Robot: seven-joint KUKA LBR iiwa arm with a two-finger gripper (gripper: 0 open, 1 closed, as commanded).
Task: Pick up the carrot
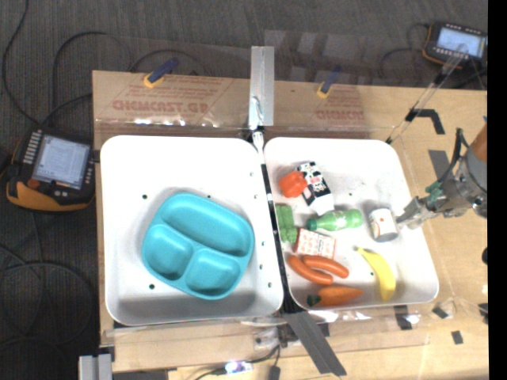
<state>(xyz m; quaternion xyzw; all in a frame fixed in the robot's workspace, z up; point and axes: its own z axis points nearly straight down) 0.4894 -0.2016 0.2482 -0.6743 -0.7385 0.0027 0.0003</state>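
Nearest the camera, along the front wall of the right bin (412, 180), the carrot (339, 295) lies on its side, orange with a small green top pointing left toward the divider between the bins. Just behind it lies a red-orange sausage-like toy (318, 268), also lengthwise, and to its right a yellow banana (380, 272) curves down toward the bin's front right corner. Behind the sausage, a small red-and-white packet (315, 245) rests flat, with a dark green piece (284, 222) beside it against the divider. Farther back sit a green bottle (337, 220) on its side, a white can with an orange mark (383, 224), a black-and-white milk carton (315, 187) and an orange-red round toy (292, 184) touching the carton's left side.

In the left bin (119, 165), a turquoise divided tray (198, 244) sits tilted, with three compartments.

At the right rim of the right bin, the pincer (409, 212) hangs just beside the white can, well apart from the carrot; whether its fingers are apart or together cannot be told at this size. Its grey arm (467, 188) reaches in from the right.

Farther back on the tabletop (198, 101), two clamps hold a clear sheet, and teach pendants lie on the floor at left and far right.
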